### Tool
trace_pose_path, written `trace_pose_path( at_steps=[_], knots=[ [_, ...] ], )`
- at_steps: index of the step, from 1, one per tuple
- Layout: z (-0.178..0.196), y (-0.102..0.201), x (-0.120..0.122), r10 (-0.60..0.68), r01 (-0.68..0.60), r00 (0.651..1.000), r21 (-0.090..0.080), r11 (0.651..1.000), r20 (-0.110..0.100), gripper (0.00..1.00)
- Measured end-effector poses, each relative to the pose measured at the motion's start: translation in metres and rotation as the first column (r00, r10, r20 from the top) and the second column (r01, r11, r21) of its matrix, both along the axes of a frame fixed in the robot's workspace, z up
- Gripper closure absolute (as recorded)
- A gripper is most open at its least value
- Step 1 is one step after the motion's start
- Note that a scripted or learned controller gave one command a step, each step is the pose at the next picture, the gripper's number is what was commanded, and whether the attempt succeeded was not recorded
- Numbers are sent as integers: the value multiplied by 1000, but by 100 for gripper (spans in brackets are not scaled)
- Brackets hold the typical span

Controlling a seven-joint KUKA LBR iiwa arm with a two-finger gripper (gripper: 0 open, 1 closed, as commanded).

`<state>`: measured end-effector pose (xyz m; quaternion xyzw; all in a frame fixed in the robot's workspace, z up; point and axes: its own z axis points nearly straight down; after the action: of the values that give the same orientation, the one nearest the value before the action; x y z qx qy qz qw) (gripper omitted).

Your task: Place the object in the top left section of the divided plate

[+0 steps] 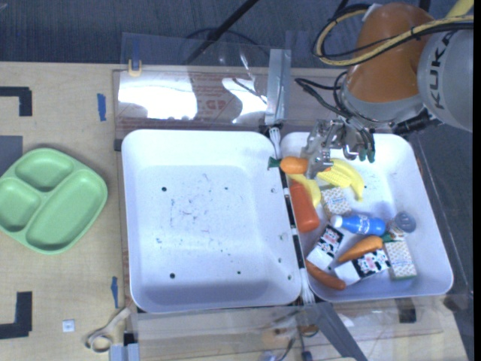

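Banana (344,176) just below claw (331,150).

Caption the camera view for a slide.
Gripper hovers over toy food in the right bin; green divided plate waits left.

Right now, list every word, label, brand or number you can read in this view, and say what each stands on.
"KU": large dark letters running down the grey arm casing at the upper right; the rest is cut off by the frame edge.
Black-and-white printed cartons in the right bin: print too small to read.
Blue and white bottle: label blurred, unreadable.
Clear panel behind the left bin: faint reddish marks, not legible.
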<state>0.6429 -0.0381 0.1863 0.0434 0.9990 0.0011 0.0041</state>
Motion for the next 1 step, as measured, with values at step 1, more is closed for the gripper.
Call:
trace_pose_path(
  at_steps=[1],
  knots=[
    [21,70,-23,190,-190,982,0,982,-3,100]
  ],
)
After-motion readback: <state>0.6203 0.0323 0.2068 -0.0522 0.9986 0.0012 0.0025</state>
